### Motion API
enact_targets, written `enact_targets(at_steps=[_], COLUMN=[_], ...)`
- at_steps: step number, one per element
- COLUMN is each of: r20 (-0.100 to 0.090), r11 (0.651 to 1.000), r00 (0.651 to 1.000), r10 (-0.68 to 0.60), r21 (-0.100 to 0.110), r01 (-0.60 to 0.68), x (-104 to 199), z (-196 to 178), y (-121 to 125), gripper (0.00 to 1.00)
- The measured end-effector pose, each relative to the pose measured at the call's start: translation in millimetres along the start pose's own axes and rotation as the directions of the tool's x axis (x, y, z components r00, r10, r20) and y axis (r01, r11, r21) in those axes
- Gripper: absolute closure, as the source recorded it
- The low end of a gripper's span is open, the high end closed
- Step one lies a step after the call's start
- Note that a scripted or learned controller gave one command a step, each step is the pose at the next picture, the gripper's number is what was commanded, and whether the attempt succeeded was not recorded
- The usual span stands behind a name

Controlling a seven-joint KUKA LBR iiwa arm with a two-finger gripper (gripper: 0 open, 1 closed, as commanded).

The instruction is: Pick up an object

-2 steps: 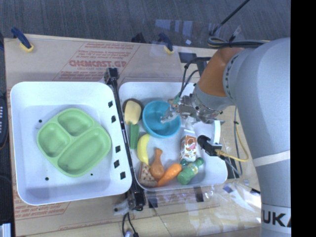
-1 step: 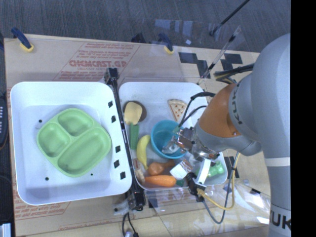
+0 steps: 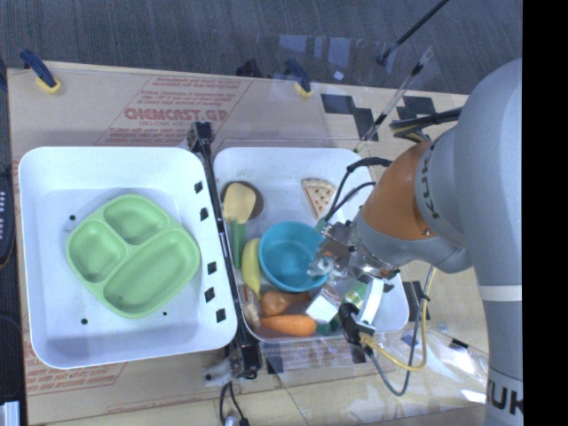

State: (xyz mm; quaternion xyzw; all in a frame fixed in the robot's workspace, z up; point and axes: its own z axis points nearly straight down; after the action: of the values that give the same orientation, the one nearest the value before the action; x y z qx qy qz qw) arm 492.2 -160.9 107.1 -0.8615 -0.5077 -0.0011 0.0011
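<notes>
1. The grey arm (image 3: 461, 185) reaches in from the right and bends down over the right bin (image 3: 275, 160), the crowded one, which suits a pick since every loose item lies there.
2. The claw (image 3: 330, 260) sits low at the right rim of the blue bowl (image 3: 288, 254), touching or just beside it. Whether it is spread or pressed together I cannot tell; the wrist and cabling hide the tips, and nothing is visibly pinched.
3. The bowl looks the likeliest target, judged from how close the claw is. It stands upright near the middle of the right bin, hemmed in on most sides.
4. Right bin contents: a yellow banana (image 3: 251, 266) lying against the bowl's left side, a pale yellow round piece (image 3: 238, 202) on a dark disc toward the back left, a waffle-patterned wedge (image 3: 317, 195) toward the back, a carrot (image 3: 287, 325) along the front wall, a brownish item (image 3: 273, 303) between carrot and bowl, and small white and green pieces under the wrist, too hidden to name.
5. The left bin (image 3: 44, 176) holds a green divided plate (image 3: 133, 254) with three compartments, lying flat and well apart from the arm.
6. The tight packing around the bowl could make a rim grasp nudge its neighbours.
</notes>
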Motion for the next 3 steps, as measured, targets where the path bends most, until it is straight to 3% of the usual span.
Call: enact_targets(at_steps=[1,2,3], r20=[-0.006,0.002,0.0], r11=[0.99,0.989,0.989], r00=[0.99,0.989,0.989], r10=[0.142,0.15,0.151], r21=[0.001,0.007,0.002], r01=[-0.142,-0.15,-0.151], x=[-22.8,-27.9,76.0], z=[-40.3,-37.6,13.9], y=[1.0,-1.3,92.6], gripper=[1.0,0.0,0.0])
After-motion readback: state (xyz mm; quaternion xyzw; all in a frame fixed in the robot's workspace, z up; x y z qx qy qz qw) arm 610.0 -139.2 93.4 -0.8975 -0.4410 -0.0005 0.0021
